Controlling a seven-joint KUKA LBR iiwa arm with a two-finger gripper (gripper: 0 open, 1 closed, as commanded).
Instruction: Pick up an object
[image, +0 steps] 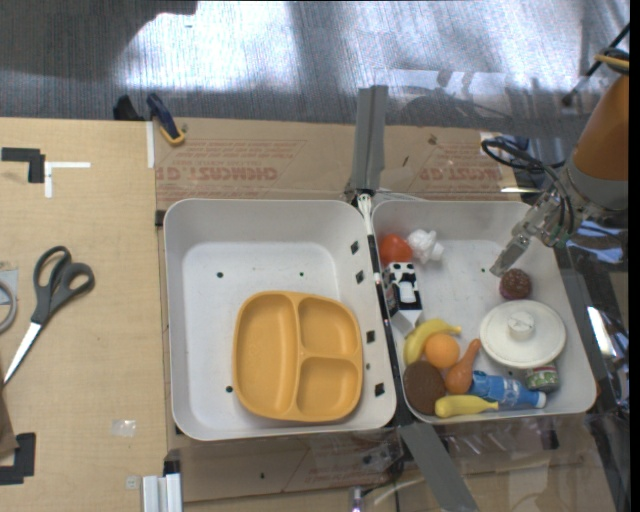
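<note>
The right bin (465, 215) holds several small items. Among them are a red ball (394, 248), a white lump (425, 243), a black-and-white toy (403, 285), a banana (430, 333), an orange (441, 349), a carrot (463, 368), a brown ball (424, 385), a blue tube (505, 389), a round white lid (522, 334) and a dark red plum (516, 284). My gripper (510, 255) hangs over the bin's far right part, just above and left of the plum, slanting down to the left. I see nothing held in it.
A yellow divided plate (298, 355) lies in the left bin (190, 300). Scissors (48, 292) rest on the bench at far left. A blue and yellow clip (165, 118) sits on the cardboard behind the bins. Cables (510, 152) run behind the right bin.
</note>
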